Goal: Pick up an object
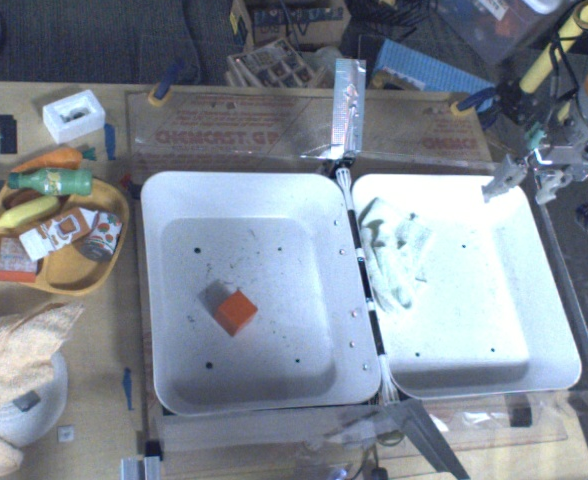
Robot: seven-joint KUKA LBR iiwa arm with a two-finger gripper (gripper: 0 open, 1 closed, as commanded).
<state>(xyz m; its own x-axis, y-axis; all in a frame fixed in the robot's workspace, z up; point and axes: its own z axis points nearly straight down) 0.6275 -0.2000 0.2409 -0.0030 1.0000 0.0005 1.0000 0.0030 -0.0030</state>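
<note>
Two white bins are counted on the table (64,108): a left bin (164,298) and a right bin (534,298). One orange cube (237,312) is seen in the left, one crumpled white cloth (394,253) in the right. One yellow bowl (74,273) is set apart.

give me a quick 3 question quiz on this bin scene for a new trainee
1. True or false: the orange block lies in the right bin.
2. Multiple choice: where is the gripper seen? A) above the orange block B) at the far right corner of the right bin C) over the yellow bowl at the left of the bench
3. Fill in: the crumpled white cloth lies against the ____ wall of the right bin.

Key
1. False: it lies in the left bin.
2. B
3. left, next to the divide between the bins.
</note>
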